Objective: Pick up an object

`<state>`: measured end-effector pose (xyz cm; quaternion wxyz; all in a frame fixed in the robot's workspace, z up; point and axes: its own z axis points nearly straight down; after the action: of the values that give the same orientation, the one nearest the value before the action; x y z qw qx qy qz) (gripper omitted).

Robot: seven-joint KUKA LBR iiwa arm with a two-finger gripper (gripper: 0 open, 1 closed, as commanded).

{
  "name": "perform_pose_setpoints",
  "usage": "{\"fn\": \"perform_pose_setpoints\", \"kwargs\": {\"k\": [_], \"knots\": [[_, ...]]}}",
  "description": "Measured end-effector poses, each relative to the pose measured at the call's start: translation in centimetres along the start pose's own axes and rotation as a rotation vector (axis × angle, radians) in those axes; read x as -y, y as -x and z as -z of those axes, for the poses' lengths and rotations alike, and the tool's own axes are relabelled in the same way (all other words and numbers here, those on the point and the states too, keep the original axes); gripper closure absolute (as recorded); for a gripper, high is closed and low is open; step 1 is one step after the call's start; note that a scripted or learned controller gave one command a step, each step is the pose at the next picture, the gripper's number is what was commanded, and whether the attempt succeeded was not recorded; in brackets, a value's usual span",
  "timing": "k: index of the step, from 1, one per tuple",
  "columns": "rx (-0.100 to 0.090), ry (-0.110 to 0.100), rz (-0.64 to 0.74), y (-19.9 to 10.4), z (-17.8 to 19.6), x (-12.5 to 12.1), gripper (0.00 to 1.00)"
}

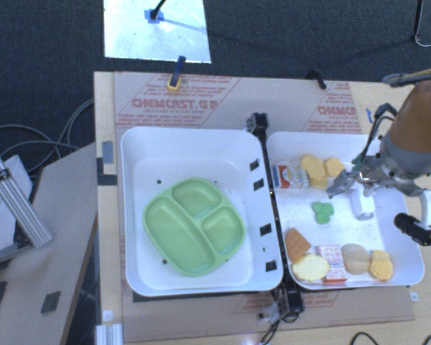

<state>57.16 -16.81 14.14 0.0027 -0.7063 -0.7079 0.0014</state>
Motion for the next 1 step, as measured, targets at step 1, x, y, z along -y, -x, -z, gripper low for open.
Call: {"fn": "perform_pose_setpoints", "kwargs": {"k": [1], "knots": [[0.001, 0.004, 0.0, -0.02, -3.9, -0.06, 0.0]]}}
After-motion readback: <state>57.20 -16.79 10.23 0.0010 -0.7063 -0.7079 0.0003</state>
